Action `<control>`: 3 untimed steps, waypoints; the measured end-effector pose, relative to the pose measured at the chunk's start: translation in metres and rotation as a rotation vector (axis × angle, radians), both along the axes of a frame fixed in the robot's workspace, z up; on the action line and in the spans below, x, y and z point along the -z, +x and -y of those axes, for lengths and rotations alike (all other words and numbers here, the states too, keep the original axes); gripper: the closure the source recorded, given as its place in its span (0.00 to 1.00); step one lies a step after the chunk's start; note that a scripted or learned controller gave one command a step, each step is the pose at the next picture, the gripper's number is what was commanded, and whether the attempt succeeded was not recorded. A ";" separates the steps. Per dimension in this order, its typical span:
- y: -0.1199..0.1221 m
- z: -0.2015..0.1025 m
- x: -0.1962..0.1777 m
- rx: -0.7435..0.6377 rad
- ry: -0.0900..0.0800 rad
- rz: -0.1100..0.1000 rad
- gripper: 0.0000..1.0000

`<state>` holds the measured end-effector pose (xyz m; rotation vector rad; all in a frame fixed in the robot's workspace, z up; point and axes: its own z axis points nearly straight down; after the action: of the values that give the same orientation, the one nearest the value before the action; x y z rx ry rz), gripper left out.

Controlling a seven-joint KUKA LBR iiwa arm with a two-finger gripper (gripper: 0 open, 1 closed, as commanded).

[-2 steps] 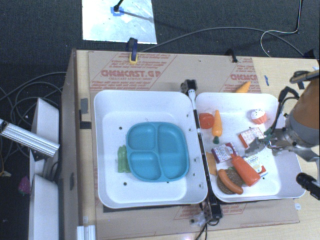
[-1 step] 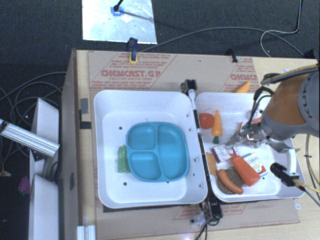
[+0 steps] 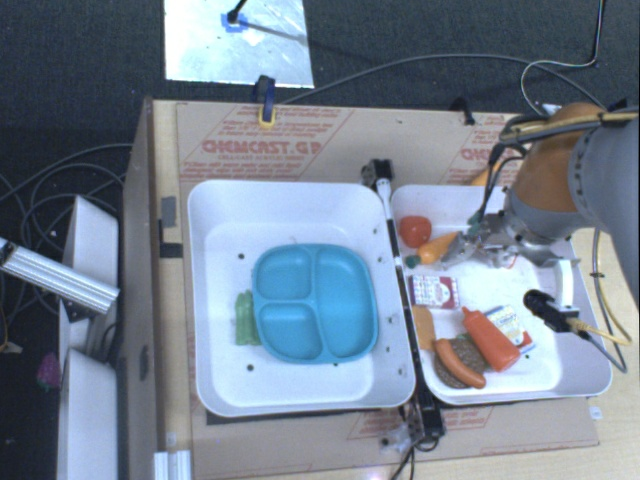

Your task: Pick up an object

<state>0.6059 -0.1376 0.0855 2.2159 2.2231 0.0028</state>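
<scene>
Seen from above, the bench carries two white bins side by side. The left bin holds a blue divided plate at its centre, with a small green piece touching the plate's rim at 9 o'clock.

The right bin is crowded. At its 11 o'clock corner lies a red tomato, and just beside it at 4 o'clock an orange carrot-shaped piece. Below these, near the bin's left wall, sits a small red-and-white packet. Toward 6 o'clock a red ketchup bottle lies tilted, touching a brown patty and a sausage at the bin's lower edge. A small yellow-and-white packet lies just right of the bottle.

The grey arm comes in from 3 o'clock, its orange band above the wrist. The gripper is low over the upper part of the right bin, its tip just right of the carrot-shaped piece. How wide its grip stands, and whether anything is in it, cannot be told from this angle
</scene>
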 end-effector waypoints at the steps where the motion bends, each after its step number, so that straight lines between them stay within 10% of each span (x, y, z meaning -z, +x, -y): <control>1: -0.055 -0.055 0.002 0.000 0.001 -0.003 0.00; 2: 0.015 -0.039 0.001 -0.001 0.000 0.000 0.00; 3: 0.051 -0.045 0.006 -0.004 0.004 -0.061 0.00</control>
<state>0.6574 -0.0924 0.0794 2.2431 2.2596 -0.0616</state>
